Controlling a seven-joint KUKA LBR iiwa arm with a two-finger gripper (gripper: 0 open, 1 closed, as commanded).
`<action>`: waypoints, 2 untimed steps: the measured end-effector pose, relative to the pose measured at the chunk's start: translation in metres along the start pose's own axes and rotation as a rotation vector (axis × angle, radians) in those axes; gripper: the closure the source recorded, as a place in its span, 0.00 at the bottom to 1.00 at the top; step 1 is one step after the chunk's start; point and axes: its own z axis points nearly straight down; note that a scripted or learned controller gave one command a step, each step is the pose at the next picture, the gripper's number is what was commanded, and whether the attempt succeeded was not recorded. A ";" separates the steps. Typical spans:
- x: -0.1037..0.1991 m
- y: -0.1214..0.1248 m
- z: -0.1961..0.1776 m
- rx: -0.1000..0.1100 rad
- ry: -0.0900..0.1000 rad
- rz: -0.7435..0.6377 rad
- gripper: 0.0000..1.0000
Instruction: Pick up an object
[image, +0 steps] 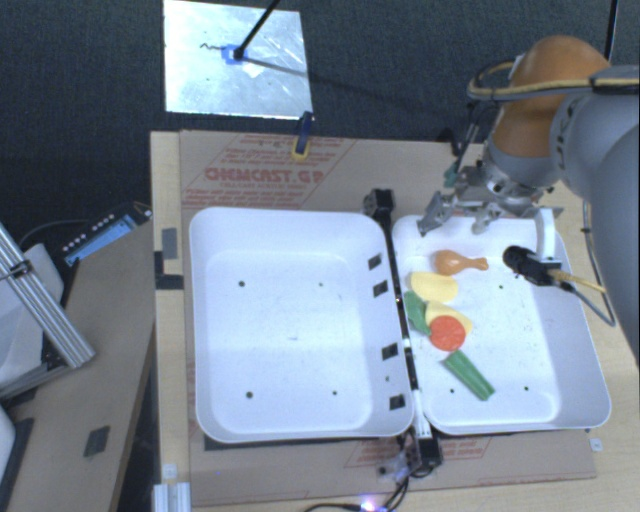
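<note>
My gripper (452, 224) hangs over the back edge of the right bin (560, 370), its fingers spread apart with nothing between them. Just in front of it lies an orange drumstick-shaped toy (460, 263). A yellow piece (432, 288) sits below that, near the bin's left wall. Further forward are a red round piece (448, 335) and a green long piece (469, 377). A second green piece (415, 312) lies against the left wall.
The left bin (215, 330) stands beside the right one, joined by a black hinge strip (395, 320). The grey arm (590, 120) enters from the upper right. A shiny sheet (235, 60) lies behind the bench.
</note>
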 end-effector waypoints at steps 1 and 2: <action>0.085 0.000 -0.041 -0.005 0.003 -0.005 0.00; 0.195 -0.033 0.082 0.011 0.003 -0.006 0.00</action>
